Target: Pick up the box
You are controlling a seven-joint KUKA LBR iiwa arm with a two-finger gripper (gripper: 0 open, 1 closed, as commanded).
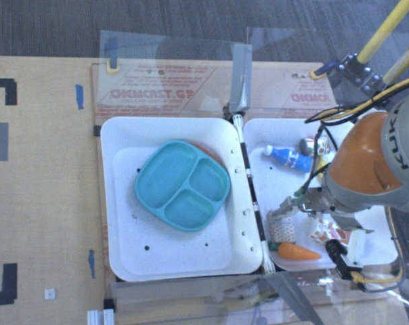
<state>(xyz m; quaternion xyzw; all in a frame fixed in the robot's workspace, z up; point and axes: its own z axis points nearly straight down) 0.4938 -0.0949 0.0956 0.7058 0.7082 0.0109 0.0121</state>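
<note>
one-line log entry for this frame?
end effector: low in right white bin | small patterned box: below it, ungrasped | orange carrot: beside box

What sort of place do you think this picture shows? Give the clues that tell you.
Most likely a robotics lab bench. A robot arm reaches over two shallow white bins, clear plastic screens stand behind them, and tape marks sit on the bench.
</note>
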